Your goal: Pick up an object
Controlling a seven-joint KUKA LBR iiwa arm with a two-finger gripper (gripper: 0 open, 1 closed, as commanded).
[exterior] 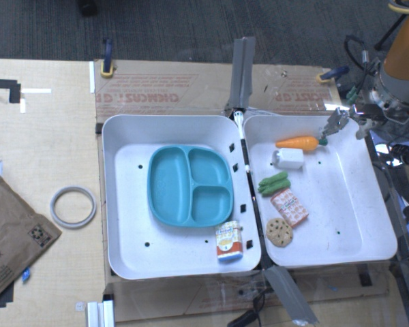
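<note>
Step, as I judge: approach, nothing picked yet. Next move needs descent over one item and fingers aligned around it.

Far left of gripper: teal divided plate [190,185] in left bin [116,203], small carton [229,241] at its near corner.

Nearer, in right bin [368,230]: green beans [273,182], wafer [289,207], cookie [279,231], white block [288,158], carrot [297,142] just left of gripper.

Gripper [338,122] at far right corner of right bin, fingers slightly apart, nothing between them; whether tip touches carrot, cannot tell.

White bins [123,203] — a teal plate [189,184], orange carrot [296,142], green beans [273,182], brown speckled cookie [279,231].
</note>
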